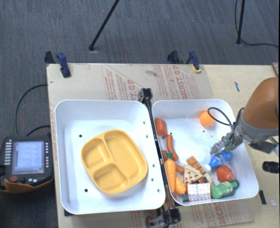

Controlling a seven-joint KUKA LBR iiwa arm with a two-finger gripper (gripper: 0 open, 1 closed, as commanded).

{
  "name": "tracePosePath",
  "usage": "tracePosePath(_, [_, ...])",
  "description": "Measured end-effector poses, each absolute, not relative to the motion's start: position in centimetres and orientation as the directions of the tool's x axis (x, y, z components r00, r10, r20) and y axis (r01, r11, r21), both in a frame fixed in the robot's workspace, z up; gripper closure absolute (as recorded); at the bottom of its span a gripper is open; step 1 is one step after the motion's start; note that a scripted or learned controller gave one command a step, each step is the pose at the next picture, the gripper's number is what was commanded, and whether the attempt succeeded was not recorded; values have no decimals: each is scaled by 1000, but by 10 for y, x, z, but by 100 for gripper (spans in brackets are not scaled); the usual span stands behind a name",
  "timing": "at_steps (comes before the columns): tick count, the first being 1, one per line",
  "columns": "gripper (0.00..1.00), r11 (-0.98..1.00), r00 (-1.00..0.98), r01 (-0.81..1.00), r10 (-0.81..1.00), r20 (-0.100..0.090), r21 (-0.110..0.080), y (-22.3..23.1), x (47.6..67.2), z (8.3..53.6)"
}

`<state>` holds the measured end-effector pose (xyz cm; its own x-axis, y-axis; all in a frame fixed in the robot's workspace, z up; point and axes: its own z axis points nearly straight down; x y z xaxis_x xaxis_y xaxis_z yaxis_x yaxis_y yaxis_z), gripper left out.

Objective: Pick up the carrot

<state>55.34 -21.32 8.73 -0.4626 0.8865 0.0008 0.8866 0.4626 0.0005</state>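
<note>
Orange carrot (170,173) against bin wall (155,127)

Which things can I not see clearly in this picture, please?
- Gripper: too small and blurred to read.
- Carrot: lower end partly hidden among neighbouring toys, against the right bin wall.
- Blue bottle: top end covered by the gripper.
- Boxes' print: too small.

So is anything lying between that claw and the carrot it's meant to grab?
Yes. The gripper hovers at the right bin's right side; a tan waffle-like toy block lies between it and the long orange carrot along the left wall.
</note>
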Motion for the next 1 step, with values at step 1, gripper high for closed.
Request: tracePosePath(1, [100,644,-644,765,765,-2,2,-214,578,224])
